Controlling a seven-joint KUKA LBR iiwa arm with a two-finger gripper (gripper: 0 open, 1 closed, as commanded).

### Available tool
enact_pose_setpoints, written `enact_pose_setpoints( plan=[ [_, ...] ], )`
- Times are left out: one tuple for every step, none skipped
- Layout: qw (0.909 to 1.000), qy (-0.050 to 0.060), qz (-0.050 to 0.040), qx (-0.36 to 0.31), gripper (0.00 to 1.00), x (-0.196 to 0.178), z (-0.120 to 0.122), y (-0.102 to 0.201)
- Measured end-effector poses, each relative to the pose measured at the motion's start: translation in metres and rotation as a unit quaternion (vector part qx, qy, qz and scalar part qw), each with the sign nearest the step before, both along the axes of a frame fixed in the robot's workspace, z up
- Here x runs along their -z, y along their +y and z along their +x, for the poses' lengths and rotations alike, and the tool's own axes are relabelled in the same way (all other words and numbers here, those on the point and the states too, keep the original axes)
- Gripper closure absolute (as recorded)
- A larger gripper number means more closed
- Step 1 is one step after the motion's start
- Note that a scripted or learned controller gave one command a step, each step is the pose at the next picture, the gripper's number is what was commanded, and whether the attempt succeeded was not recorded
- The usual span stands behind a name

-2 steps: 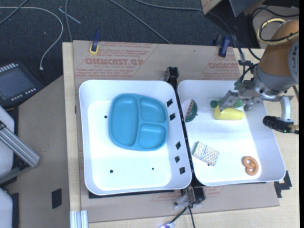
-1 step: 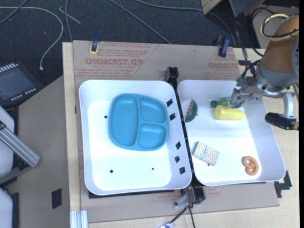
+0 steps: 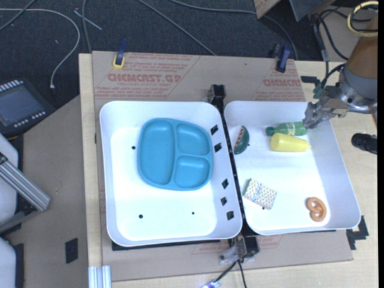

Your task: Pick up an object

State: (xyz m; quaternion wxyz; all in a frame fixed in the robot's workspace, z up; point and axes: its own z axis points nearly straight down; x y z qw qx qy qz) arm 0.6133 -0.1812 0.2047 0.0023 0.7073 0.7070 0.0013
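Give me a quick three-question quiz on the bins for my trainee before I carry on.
1. True or false: the blue divided plate lies in the left bin.
2. Which item lies nearest the tool? A) pretzel B) green bottle C) patterned packet
3. Fill in: just below the green bottle in the view lies a ____ object.

Key: 1 true; 2 B; 3 yellow.

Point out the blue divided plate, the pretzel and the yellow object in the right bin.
blue divided plate (image 3: 175,153): camera view, on the ridge between its compartments.
pretzel (image 3: 316,208): camera view, on its middle.
yellow object (image 3: 288,143): camera view, on its middle.
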Motion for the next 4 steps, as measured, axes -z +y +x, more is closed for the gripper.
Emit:
enact_pose_setpoints(
  plan=[
    [1.0,-0.001,-0.0001,-0.001,1.0,-0.054,-0.009,0.0],
    [1.0,0.0,-0.0001,-0.001,1.0,-0.095,-0.008,0.0],
    [1.0,0.004,0.0019,-0.002,1.0,-0.084,-0.022,0.044],
    [1.0,0.004,0.002,-0.003,1.0,-0.065,-0.03,0.095]
  ],
)
